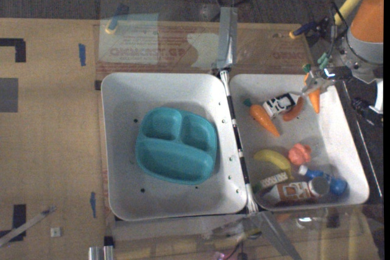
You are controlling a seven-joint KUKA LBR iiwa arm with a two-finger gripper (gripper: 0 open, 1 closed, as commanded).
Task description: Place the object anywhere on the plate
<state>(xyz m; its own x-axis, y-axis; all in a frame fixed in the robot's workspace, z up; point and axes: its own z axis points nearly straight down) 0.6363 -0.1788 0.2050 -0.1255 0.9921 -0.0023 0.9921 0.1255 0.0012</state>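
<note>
Camera view: small carrot (314,100) hangs between pincer (315,83) fingers.

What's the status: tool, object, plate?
Tool above right bin's far corner, small orange piece between fingers. Teal plate in left bin, nothing on it. Path clear.

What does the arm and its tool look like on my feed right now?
At the right edge, the arm shows a broad orange band over a pale grey wrist section. Dark cables loop around it, and a yellow tube sits above. The tool is a small metallic piece with a greenish marking near its base.
</note>
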